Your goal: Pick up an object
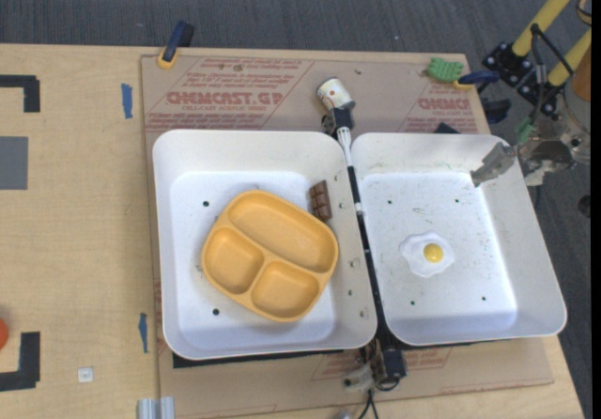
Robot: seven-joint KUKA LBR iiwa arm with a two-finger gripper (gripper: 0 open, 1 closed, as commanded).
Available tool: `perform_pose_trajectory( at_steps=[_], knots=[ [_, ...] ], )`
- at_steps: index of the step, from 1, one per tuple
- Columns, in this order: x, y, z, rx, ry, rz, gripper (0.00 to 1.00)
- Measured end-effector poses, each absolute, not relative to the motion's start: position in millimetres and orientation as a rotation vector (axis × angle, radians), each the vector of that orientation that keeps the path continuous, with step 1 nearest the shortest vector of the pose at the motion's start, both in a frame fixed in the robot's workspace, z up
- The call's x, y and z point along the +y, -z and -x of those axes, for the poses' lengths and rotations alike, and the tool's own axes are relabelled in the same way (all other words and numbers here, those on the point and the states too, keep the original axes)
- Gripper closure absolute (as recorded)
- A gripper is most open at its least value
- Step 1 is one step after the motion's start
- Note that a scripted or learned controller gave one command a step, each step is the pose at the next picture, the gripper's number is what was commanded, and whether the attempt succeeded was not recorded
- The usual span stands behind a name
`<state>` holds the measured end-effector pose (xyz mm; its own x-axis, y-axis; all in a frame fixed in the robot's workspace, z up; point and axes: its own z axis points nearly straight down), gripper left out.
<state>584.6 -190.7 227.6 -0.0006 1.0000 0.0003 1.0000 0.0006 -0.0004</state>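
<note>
Seen from above: two white bins side by side on a tabletop. In the left bin, a yellow divided plate with a small brown block touching its upper right edge. In the right bin, a toy fried egg lying flat near the middle, well apart from the walls. Poised at that bin's upper right corner, the end effector, open or closed impossible to tell. Likeliest target judged the egg: best approached straight down, centred over the yolk, low enough to catch its thin edge
</note>
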Motion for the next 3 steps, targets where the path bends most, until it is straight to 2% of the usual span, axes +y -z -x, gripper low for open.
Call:
perform_pose_trajectory(
  at_steps=[1, 2, 3],
  knots=[
    [-193.0, -102.4, -552.1, -1.975, 0.013, 2.453, 0.00],
    [-136.6, -86.9, -512.5, -2.021, 0.006, 2.411, 0.00],
    [-176.4, -86.6, -563.3, -1.911, 0.005, 2.499, 0.00]
  ],
)
